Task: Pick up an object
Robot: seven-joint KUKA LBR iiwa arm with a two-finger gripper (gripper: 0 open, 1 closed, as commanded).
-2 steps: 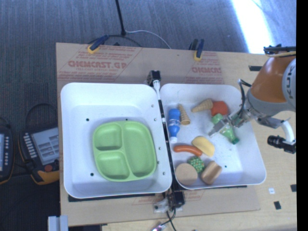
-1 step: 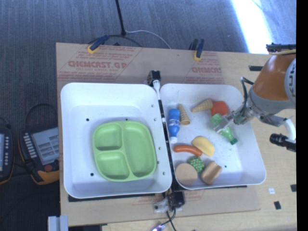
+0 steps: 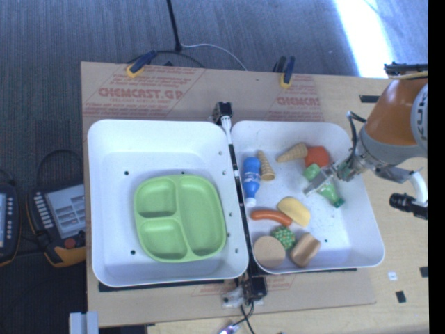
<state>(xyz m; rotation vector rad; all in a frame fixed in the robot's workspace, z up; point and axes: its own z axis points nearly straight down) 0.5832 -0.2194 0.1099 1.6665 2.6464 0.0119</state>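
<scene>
**A:** What lies on the tan cardboard-covered tabletop (image 3: 139, 92)?

**B:** Two shallow white plastic bins side by side. The left bin (image 3: 111, 145) carries a light green divided plastic plate (image 3: 181, 218) with three compartments. The right bin (image 3: 361, 245) carries the toy food.

**A:** And the arm?

**B:** The grey arm with the orange band (image 3: 396, 120) comes in from the right, over the right bin's far right side. Its gripper (image 3: 332, 176) is low in the bin, just beside a small green toy piece (image 3: 334, 195) and near a red round toy (image 3: 317, 156). I cannot tell whether the jaws are apart or together, nor whether anything is between them.

**A:** The rest?

**B:** A blue and white toy bottle (image 3: 250, 176) lies by the bin's left wall, a waffle cone (image 3: 266, 165) touching it. A second cone (image 3: 293, 152) lies beside the red toy. Lower down are a yellow toy banana-like piece (image 3: 294, 210), a red sausage (image 3: 270, 216), a round tan bun (image 3: 269, 252), a brown bread roll (image 3: 304, 249), and a small green dotted piece (image 3: 283, 237) between those two.
</scene>
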